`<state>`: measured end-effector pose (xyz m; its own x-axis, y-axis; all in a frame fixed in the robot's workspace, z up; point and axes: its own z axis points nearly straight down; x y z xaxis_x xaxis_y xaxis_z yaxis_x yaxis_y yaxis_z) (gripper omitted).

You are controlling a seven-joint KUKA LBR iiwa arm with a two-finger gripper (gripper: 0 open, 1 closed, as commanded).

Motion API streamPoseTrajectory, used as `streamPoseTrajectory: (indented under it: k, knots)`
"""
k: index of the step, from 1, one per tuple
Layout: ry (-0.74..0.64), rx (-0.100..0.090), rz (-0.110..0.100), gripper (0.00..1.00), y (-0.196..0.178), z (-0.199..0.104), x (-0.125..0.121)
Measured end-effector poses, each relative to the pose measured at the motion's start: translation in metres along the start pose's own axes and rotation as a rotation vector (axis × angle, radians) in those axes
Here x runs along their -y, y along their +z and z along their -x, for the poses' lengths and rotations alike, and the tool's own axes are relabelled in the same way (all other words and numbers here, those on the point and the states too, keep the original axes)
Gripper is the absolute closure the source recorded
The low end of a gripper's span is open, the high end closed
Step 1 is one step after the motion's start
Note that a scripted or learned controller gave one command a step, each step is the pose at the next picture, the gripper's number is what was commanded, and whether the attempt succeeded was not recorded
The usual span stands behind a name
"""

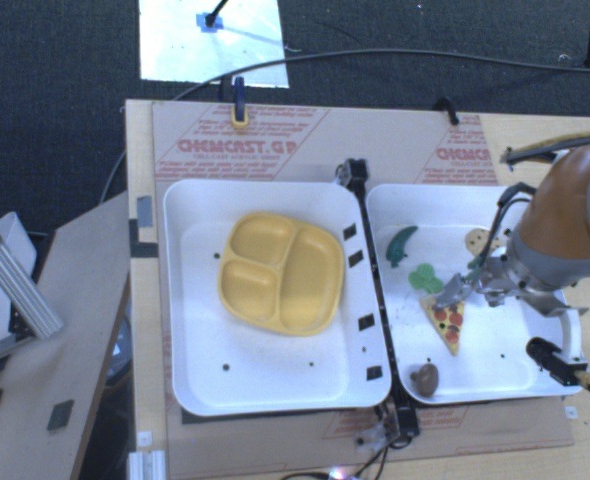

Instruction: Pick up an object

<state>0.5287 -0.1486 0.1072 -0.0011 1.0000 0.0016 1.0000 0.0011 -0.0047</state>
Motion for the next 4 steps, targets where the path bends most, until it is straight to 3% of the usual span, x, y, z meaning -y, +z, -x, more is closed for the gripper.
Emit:
streamPoseTrajectory:
  k: [1, 2, 4]
  knots:
    - [0.0, -0.002, 0.008, 0.0, 0.02, -0.001, -0.003]
    - [0.0, 0.0, 0.016, 1.0, 0.009, 0.0, -0.006]
    - [-0.004, 0.003, 0.009, 1.0, -0.082, 0.002, -0.003]
